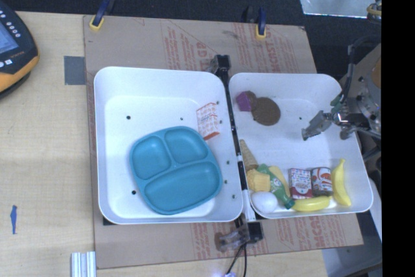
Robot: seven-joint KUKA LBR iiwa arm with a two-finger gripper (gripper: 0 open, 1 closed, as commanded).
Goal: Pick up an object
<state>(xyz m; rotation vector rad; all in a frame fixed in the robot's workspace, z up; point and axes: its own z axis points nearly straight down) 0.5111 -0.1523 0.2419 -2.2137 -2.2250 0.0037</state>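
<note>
— Lying along the right bin's [285,84] near wall: two yellow bananas [339,182], two small red-and-white packets [310,181], a white egg [263,202].

— And the gripper [316,126]?

— Hovering mid-bin near the right wall, reaching leftward, grey fingers pointing left, nothing visible between them. How wide the jaws stand, I cannot tell.

— Left bin [110,139]?

— A blue divided plate [175,169].

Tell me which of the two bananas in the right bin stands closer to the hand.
The banana lying lengthwise along the bin's right wall, below the hand. The other banana lies crosswise against the front wall, farther away.
</note>
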